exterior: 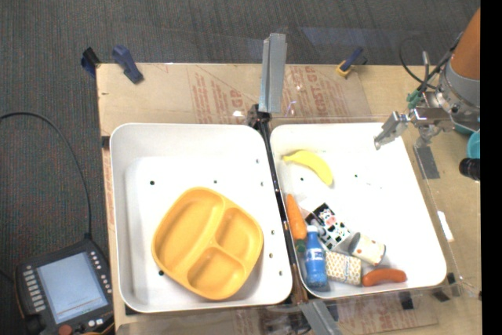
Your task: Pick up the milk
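The milk carton (pixel 330 223), cow-patterned, is lying tilted in the right bin (pixel 392 169) between carrot (pixel 296 216) and bottle (pixel 314 257). You're probably handling something light and crushable; grip its flat sides. The gripper (pixel 404 125) is hovering at the bin's far edge, its jaws' state unclear.

Take the milk carton (pixel 329 224) as your mark. You have lots of bare white floor in the right bin (pixel 392 169) above it and to its right, so you can come down there. Close in it gets tight: a carrot (pixel 296 217) lies just left of it, a blue bottle (pixel 314 257) just below, and a small box (pixel 343 267), a cup (pixel 362 248) and a sausage (pixel 383 276) crowd its lower right. A banana (pixel 309 165) lies farther up.
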Available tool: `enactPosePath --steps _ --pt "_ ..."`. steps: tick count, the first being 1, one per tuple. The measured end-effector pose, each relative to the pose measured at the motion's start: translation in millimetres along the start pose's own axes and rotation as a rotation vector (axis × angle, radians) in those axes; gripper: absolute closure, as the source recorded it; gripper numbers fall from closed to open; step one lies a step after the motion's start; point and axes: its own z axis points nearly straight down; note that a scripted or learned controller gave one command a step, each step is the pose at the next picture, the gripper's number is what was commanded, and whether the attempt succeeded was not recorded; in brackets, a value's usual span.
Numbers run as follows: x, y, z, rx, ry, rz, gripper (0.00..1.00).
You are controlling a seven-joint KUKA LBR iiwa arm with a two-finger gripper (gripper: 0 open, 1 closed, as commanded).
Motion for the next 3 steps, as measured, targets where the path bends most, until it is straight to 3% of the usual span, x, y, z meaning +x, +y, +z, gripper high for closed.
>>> enactPosePath --steps 1,2,3 --pt "89.9 20.9 101.2 0.001 0.000 -0.080 0.00" --pt "79.5 22.3 158.7 0.001 0.000 -0.091 0.00" --pt "79.4 22.5 149.2 0.001 0.001 -0.090 1.00"
